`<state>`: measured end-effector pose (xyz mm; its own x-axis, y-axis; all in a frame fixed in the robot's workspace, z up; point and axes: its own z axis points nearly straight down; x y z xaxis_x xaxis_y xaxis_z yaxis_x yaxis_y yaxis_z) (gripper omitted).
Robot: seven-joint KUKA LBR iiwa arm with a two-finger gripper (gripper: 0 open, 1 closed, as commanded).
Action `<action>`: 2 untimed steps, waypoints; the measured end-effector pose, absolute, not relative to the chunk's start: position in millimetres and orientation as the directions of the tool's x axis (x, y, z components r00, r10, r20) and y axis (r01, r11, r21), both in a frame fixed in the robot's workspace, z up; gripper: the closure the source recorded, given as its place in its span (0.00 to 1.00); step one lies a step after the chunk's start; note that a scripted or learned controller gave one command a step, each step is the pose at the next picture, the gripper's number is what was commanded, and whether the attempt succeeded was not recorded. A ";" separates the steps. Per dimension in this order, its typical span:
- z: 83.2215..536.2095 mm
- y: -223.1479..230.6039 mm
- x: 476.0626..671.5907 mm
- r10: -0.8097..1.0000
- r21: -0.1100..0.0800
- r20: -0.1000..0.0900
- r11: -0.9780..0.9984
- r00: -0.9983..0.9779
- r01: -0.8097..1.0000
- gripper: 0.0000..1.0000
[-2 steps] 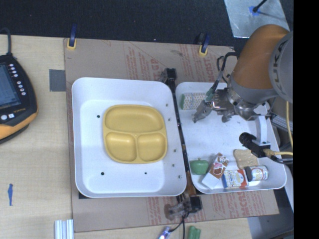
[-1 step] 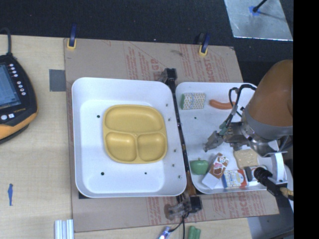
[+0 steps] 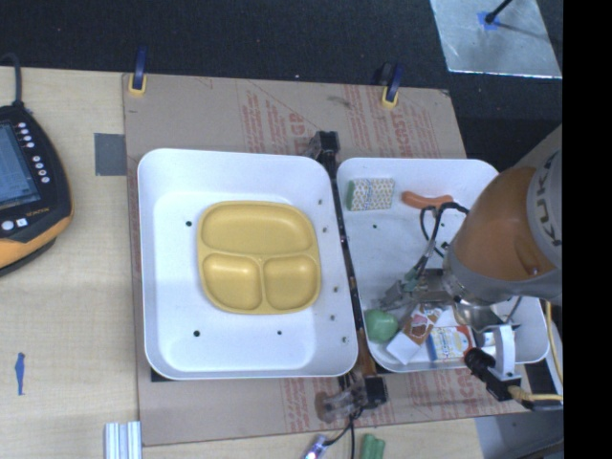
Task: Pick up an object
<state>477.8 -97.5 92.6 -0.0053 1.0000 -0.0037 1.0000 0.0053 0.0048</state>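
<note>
Where the arm (image 3: 507,237) covers the right bin (image 3: 382,175), end effector (image 3: 406,295) state impossible to tell, perhaps touching clutter.

Two white bins (image 3: 153,256), one yellow divided plate (image 3: 258,256), and perhaps five small objects (image 3: 382,325) in the right bin.
</note>
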 end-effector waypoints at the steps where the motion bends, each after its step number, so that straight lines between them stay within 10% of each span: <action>1: 126.8 -203.9 539.0 1.000 -0.001 -0.001 0.002 -0.002 1.000 0.00; 2: 128.3 -121.7 588.0 1.000 -0.002 0.000 0.006 -0.006 1.000 0.00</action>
